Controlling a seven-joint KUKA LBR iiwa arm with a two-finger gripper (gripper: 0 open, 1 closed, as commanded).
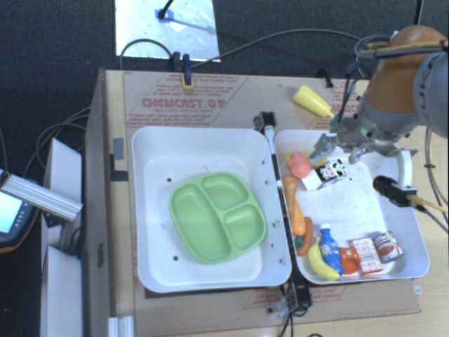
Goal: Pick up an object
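Camera view, read from left to right: well to the left of the gripper, a green divided plate [217,216] is seen lying flat in the left bin [158,188], its three compartments facing up. The right bin [414,251] is occupied by the clutter. Below and to the left of the gripper, along the bin's left wall, a pink rounded item [299,165] is found, with an orange carrot-like piece [295,213] stretched out beneath it. Directly under the gripper [338,154] a small black-and-white patterned object [331,172] is seen, touching or nearly touching the fingertips (the contact cannot be judged from this angle). The fingers appear spread apart, one to each side, and nothing is seen clasped between them, though the view here is blurred. Farther below the gripper, near the bin's front wall, a yellow banana [319,260] is laid beside a blue bottle [329,248], and red-and-white packets [363,253] are set to their right. Above and slightly left of the gripper, outside the bins, a yellow object [313,101] rests on the cardboard-covered bench [231,100].
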